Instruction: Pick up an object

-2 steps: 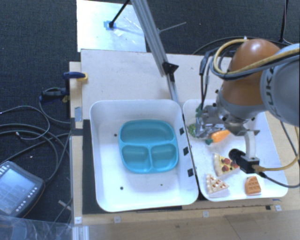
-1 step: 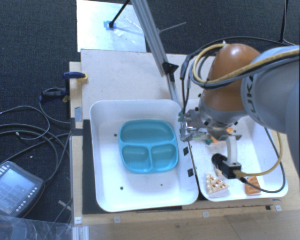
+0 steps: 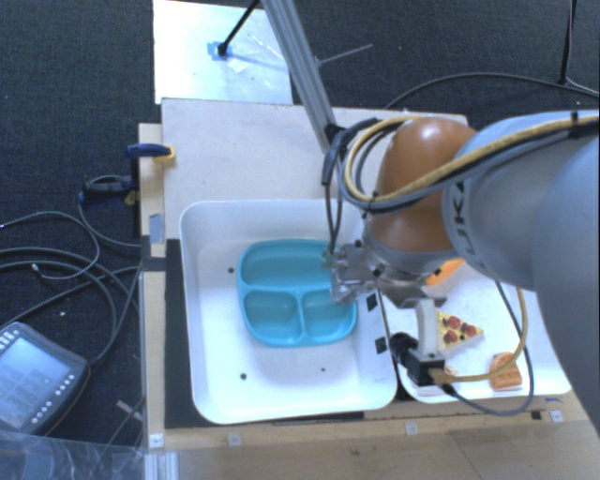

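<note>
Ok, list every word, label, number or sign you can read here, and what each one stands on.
No text reads clearly.
Arm: dark lettering on its grey side near the orange band, cut off and too blurred to read.
Handheld screen on the floor at left: too small to read.

The floor (image 3: 75,94) was dark carpet, speckled grey. Black cables (image 3: 56,258) looped across it on the near side, running toward a handheld control pendant (image 3: 33,375) that lay by the bench's corner. The bench top (image 3: 244,150) was pale board with a light wooden edge (image 3: 148,309). A blue-handled clamp (image 3: 150,151) gripped that edge. Beyond the bench a second pale board (image 3: 202,47) lay on the carpet, with a thin black stand leg (image 3: 239,23) crossing it.
</note>
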Controlling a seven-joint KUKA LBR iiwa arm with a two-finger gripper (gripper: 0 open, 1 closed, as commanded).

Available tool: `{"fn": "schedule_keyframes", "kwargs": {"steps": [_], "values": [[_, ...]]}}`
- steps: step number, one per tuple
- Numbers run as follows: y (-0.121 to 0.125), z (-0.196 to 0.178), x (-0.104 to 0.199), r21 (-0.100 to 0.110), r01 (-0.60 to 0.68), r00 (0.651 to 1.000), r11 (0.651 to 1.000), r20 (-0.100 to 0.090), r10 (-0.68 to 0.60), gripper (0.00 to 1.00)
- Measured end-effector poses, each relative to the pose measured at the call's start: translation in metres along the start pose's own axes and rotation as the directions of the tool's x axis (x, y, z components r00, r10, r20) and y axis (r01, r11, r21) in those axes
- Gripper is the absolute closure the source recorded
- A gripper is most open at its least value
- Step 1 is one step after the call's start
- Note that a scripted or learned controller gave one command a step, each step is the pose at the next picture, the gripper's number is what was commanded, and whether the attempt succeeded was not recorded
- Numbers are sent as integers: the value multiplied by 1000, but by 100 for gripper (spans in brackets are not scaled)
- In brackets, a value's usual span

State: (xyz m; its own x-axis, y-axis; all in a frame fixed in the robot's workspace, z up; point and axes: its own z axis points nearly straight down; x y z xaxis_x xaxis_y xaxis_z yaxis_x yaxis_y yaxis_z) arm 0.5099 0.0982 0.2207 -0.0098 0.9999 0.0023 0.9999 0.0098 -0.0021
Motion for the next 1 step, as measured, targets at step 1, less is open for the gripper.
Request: {"fn": "schedule_keyframes", "kwargs": {"steps": [1], "values": [[1, -1, -3, -3, -7, 1000, 1000, 1, 7, 0]]}}
